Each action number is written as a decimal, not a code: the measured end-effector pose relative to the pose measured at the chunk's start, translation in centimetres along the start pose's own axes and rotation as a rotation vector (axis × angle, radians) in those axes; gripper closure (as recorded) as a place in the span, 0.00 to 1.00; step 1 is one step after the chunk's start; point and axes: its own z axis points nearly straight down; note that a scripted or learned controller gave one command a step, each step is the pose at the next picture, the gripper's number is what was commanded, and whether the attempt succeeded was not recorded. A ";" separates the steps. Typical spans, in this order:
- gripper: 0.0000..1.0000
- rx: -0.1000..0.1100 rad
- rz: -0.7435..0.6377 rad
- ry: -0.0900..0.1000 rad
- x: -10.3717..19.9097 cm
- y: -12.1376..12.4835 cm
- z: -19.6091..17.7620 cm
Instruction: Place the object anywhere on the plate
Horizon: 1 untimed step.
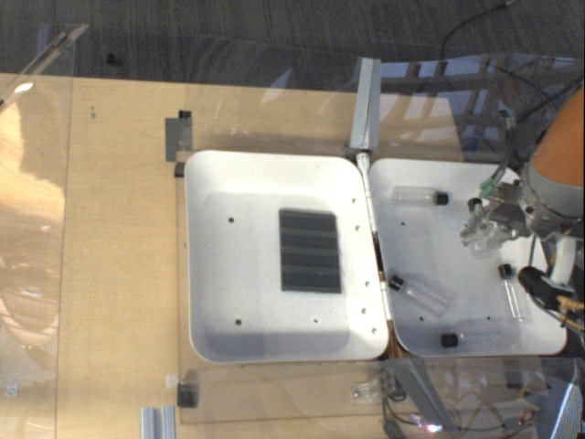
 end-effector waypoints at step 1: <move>1.00 0.003 -0.032 0.000 7.1 4.8 8.9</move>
